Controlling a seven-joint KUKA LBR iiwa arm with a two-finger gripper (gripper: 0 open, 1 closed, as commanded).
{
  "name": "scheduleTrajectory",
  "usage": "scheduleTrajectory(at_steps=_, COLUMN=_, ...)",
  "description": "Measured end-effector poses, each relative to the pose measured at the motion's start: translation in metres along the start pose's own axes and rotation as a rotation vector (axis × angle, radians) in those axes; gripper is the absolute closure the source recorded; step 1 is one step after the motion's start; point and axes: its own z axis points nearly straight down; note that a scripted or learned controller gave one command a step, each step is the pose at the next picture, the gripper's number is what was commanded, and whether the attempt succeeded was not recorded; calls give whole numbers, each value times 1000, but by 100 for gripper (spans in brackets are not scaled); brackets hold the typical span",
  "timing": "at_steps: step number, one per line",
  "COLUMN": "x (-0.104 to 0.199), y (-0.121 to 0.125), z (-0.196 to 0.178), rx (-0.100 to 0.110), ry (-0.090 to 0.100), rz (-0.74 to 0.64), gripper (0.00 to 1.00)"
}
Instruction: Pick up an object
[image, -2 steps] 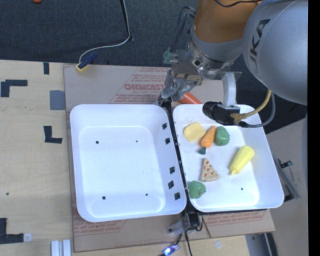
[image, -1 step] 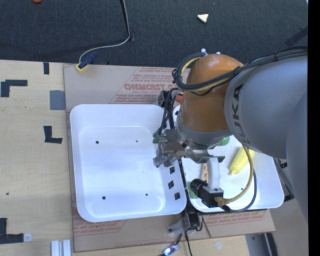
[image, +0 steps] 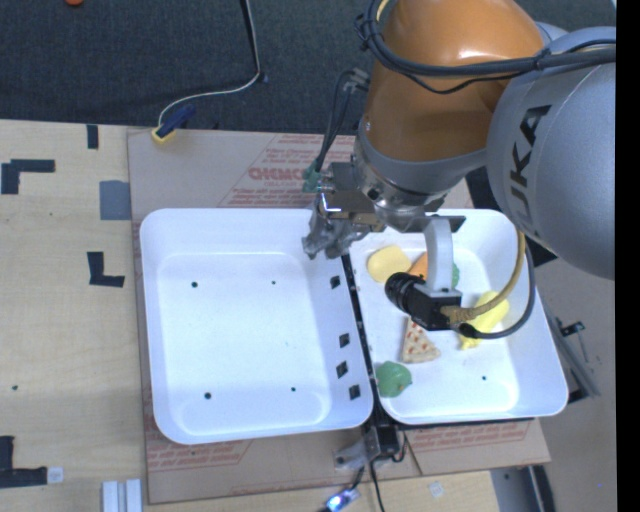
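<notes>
Arm above the right bin (image: 530, 395), objects lying in it

Pincer (image: 325, 238) sits over the divider between bins, its state I cannot tell; yellow piece (image: 386, 263), pizza-slice toy (image: 419, 345), green lump (image: 394, 377) lie in the right bin.

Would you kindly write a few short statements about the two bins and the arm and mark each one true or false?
1. The small items all lie in the right bin. True.
2. The green piece sits near that bin's front edge, beside the divider. True.
3. The triangular pizza-like piece rests in the left bin. False: it lies in the right bin, just behind the green piece.
4. The arm reaches in over the left bin's front corner. False: it hangs over the back of the bins, near the divider.
5. A yellow piece lies near the right bin's back. True.
</notes>
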Motion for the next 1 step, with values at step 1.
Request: scheduleTrajectory(at_steps=1, x=-46, y=-21, z=-2, rx=14, ry=-4, rz=7, gripper=100)
